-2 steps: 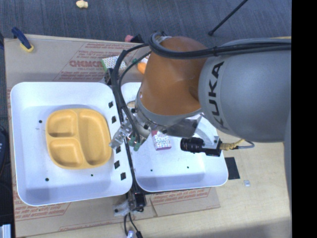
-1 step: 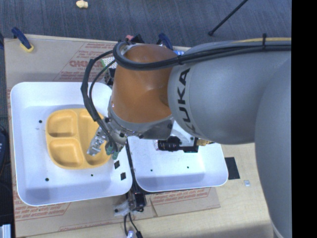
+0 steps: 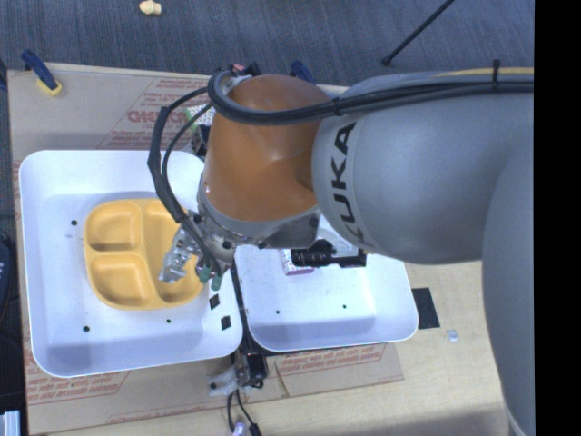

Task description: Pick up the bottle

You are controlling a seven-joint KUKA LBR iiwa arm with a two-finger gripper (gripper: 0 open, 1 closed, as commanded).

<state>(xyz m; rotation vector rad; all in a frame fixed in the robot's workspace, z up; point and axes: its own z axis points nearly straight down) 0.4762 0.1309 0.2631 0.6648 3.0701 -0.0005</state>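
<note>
The gripper (image 3: 184, 263) hangs low over the right-hand rim of the yellow divided tray (image 3: 127, 252), its metal tip just above the edge of the tray's nearer compartment. The slant of the view and the bulk of the wrist above it make it impossible to tell whether it is open or closed, and nothing can be seen held in it. The orange band (image 3: 259, 153) and the grey arm (image 3: 427, 162) rise from it on the side away from the tray.

The tray lies in the left bin (image 3: 36, 243), towards that bin's right wall. The right bin (image 3: 363, 321) adjoins past the tray's right rim, largely covered by the arm. A small pale piece with a pink edge (image 3: 296, 262) peeks out under the arm there. Too little of it shows to tell whether it is the bottle.

Brown cardboard (image 3: 91, 98) lies beneath both bins. Beyond the tray's far left corner a blue clamp (image 3: 41, 71) grips its edge.
</note>
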